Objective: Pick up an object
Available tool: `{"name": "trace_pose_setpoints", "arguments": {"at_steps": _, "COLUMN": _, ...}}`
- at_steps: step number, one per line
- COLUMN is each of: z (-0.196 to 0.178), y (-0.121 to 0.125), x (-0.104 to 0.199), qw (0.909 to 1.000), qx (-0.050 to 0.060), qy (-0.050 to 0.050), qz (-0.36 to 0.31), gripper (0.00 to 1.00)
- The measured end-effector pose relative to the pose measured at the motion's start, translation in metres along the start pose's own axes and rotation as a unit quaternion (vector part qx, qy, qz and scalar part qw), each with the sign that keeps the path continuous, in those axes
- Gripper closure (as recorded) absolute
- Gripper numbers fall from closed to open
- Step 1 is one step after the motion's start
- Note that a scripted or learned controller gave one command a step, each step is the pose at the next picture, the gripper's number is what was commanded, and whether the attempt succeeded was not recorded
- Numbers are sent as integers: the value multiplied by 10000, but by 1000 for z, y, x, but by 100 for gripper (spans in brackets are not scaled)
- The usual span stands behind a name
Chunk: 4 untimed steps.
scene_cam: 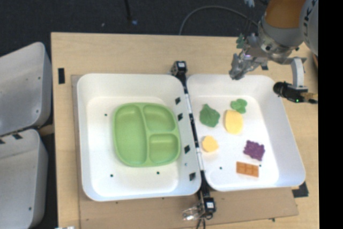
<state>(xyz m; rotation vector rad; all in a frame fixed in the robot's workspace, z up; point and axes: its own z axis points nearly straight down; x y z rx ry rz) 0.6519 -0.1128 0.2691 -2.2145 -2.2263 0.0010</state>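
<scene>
The right bin point(278, 115) holds several small items: a dark green leafy piece point(209, 116), a smaller green piece point(239, 105), a yellow oval piece point(233, 122), a small yellow piece point(209, 143), a purple cluster point(254, 150) and an orange wafer point(247, 169). My gripper point(239, 70) hangs over the bin's far rim, above and behind the small green piece, apart from every item. Nothing is between its fingers.
The left bin point(91, 115) holds a green divided plate point(146, 134). A clamp strip point(187, 126) runs between the two bins. A black cable point(214, 10) loops across the dark area behind the bench. The arm with its orange band point(289, 2) occupies the upper right.
</scene>
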Motion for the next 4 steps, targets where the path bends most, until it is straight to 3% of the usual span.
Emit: {"name": "trace_pose_setpoints", "arguments": {"at_steps": 4, "z": 13, "y": -60, "x": 183, "qw": 10000, "qx": 11, "qy": -3, "qz": -1, "gripper": 100}}
